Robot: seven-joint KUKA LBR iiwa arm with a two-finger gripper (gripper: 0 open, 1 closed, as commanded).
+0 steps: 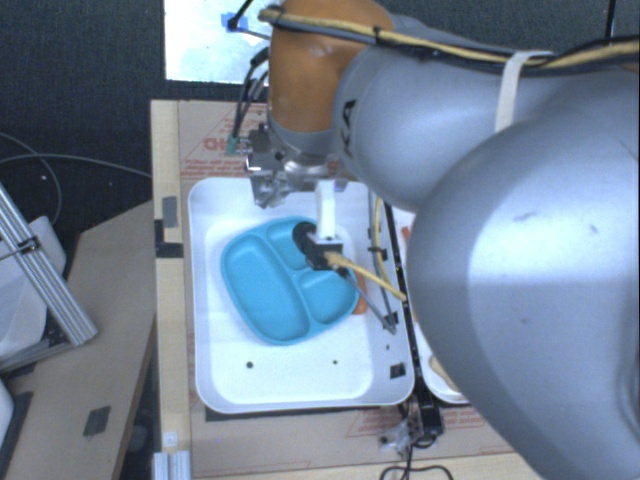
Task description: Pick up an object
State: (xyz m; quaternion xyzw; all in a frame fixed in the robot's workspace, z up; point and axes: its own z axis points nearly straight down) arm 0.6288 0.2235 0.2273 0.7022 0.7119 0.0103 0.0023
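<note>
One fixed camera looked down at a slant over the white bin [225, 388], arm [500, 188] looming close at right

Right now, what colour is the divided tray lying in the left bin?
Light blue. The divided tray shows clearly in the camera view, resting in the white left bin.

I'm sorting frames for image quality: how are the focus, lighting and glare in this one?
Camera view: the grey arm close to the lens is large and soft; the blue tray in the white bin is fairly sharp; light is even, with soft sheen on the arm's orange band and a washed-out bright panel at the top.
</note>
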